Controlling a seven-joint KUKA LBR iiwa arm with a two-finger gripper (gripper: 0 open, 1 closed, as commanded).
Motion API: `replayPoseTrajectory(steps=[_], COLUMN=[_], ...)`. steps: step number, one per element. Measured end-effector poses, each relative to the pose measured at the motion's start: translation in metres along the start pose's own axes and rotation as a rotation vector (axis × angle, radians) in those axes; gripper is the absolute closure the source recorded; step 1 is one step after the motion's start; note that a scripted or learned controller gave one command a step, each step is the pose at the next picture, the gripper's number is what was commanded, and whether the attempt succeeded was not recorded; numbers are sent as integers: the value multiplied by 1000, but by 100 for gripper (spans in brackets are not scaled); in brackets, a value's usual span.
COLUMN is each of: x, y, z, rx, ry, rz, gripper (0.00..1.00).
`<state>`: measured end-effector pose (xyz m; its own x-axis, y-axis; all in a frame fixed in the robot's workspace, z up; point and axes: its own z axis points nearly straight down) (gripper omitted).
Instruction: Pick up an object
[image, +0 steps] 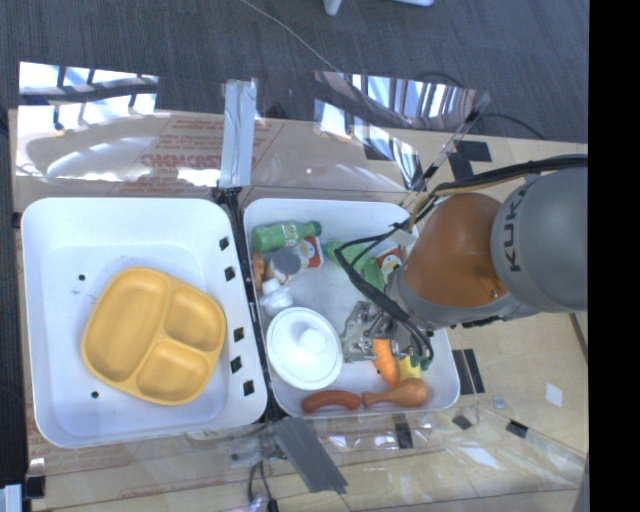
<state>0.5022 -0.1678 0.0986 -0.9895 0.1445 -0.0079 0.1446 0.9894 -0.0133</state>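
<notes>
One gripper (372, 335): it sits low in the right bin (330, 215), under the orange wrist band, metal parts just left of a carrot; whether it is spread or closed, and whether it has hold of anything, cannot be told from this angle.
Carrot (384, 360): orange, lying at a slant just beside the gripper's lower edge, touching or nearly touching it; it looks like the nearest candidate to lift.
Yellow piece (409, 372): small, tucked right against the carrot's lower end, near the bin's right wall.
Sausage (332, 401): reddish, lying along the bin's front wall, below the gripper.
Drumstick (400, 394): tan, end to end with the sausage, just under the carrot.
White bowl (303, 346): round, just left of the gripper, close enough to be nudged.
Green bottle (283, 236): lying on its side at the far end of the bin, well apart from the gripper.
Left bin (50, 240): holds a yellow divided plate (152, 334), well apart from the arm.
Risk, crowding: items pack closely around the carrot, so a closing grip may catch two things or push one aside.
Risk, slip: the carrot's tapered, slanted body could squirt out of a pinch.
Risk, cables: black cable loops (360, 275) hang by the wrist and may snag on clutter.
</notes>
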Motion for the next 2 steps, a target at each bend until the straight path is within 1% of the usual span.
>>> replayPoseTrajectory(steps=[1, 2], x=[-6, 35], y=[29, 61], z=[-138, -56], rx=[-12, -12], ry=[4, 15], rz=[278, 296], gripper=[100, 100])
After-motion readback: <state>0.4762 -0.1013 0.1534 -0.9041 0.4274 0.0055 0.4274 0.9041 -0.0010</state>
